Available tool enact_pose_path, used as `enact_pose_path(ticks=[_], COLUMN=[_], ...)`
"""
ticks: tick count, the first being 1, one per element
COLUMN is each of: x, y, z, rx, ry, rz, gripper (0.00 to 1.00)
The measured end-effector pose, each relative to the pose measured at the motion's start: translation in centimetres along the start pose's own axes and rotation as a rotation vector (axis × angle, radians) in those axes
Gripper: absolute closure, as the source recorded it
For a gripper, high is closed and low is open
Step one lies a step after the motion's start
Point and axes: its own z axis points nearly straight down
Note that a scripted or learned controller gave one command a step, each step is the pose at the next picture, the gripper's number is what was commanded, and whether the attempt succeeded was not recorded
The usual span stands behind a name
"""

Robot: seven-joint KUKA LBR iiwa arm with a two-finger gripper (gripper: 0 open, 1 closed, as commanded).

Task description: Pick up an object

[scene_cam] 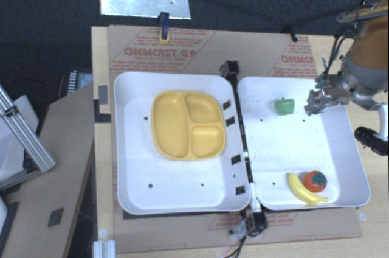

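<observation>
The gripper (316,102) is hanging over the far right part of the right bin (346,147), pointing left. It is small and blurred, so whether it is wide or narrow cannot be told; nothing is showing in its grasp. A green object (284,106), perhaps a toy pepper, is sitting in the same bin just to the left of the gripper, apart from it. A yellow banana (304,190) and a red tomato (315,180) are lying together at the near edge of that bin, touching or nearly so. A yellow divided plate (187,125) is resting in the left bin (130,184). The arm (371,62) is running off the right edge, cut off there.
</observation>
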Motion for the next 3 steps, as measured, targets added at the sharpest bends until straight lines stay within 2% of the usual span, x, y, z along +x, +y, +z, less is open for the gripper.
enact_pose_path(ticks=[3], x=[17.2], y=[2.9], z=[2.3], rx=[0.001], ry=[0.002], rz=[-0.002], gripper=[1.0])
